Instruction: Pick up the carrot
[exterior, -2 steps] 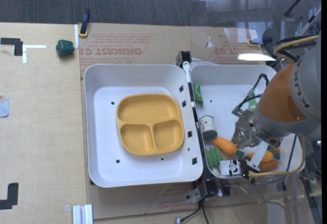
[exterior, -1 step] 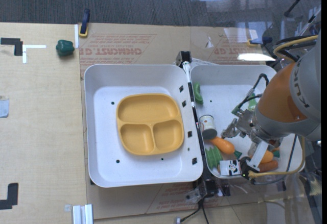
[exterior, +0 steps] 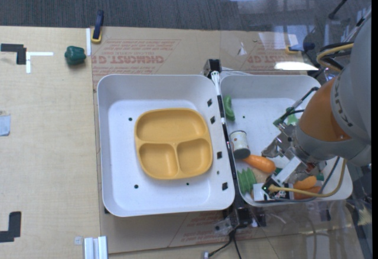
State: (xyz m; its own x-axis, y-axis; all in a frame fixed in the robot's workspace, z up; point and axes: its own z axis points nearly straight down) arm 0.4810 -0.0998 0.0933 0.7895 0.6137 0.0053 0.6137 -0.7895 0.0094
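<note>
Carrot in right bin, just left of hand, grip state impossible to tell.

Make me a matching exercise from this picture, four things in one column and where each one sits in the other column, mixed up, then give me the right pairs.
Things:
1. yellow divided tray
2. carrot
3. dark green lump
4. small can

Places:
A. on the wooden bench, outside both bins, at the far left
B. in the left bin
C. in the right bin, right next to the arm's wrist
D. in the right bin, close to the wall between the bins, just above the carrot in the view

Pairs: 1-B, 2-C, 3-A, 4-D
</note>
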